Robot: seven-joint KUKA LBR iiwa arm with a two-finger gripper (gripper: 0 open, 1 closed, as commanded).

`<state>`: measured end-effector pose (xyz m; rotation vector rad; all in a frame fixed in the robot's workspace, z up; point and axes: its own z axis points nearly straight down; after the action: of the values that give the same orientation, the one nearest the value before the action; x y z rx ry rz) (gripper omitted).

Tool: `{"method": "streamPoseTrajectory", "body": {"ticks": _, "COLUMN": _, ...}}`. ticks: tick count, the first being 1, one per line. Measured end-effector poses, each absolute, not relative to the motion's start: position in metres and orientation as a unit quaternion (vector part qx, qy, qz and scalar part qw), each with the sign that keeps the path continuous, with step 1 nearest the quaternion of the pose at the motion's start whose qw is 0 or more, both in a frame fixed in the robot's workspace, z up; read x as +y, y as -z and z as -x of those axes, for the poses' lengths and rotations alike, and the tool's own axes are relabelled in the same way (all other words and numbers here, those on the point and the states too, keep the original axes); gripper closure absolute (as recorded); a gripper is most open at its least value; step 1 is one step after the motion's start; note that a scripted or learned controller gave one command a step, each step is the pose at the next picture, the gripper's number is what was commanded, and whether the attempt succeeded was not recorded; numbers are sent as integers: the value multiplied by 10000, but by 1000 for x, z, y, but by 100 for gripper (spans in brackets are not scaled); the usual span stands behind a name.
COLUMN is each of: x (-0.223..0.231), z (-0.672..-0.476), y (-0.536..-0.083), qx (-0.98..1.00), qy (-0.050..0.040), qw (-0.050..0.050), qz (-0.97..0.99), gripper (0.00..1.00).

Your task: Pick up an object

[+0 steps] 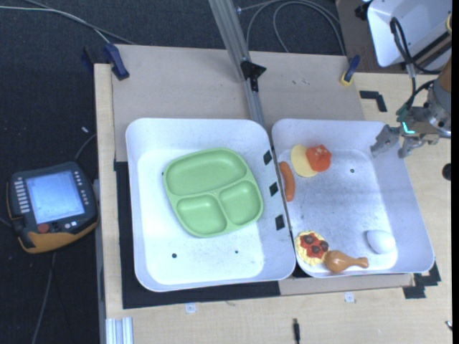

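Gripper (396, 142) mine, fingers spread wide, holding nothing, hovering at upper right rim of right bin (419, 213). Candidate targets in that bin: tomato (318, 157) near upper left, sausage (288, 180) along left wall, egg (380, 241) lower right. Risk: egg round and smooth, likely squirts out; sausage against wall blocks one finger.

A handheld control pendant (50, 205) lies left of the bench, cables (287, 20) trailing behind.

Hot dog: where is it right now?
The hot dog lies in the right bin, against its left wall, just below-left of the yellow slice and tomato.
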<state>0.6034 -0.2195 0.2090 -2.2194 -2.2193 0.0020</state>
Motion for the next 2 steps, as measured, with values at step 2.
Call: {"method": "streamPoseTrajectory", "body": {"ticks": 2, "x": -219, "z": -604, "y": -147, "qx": -7072, "qy": -15, "qw": 33, "qz": 7070, "gripper": 0}}
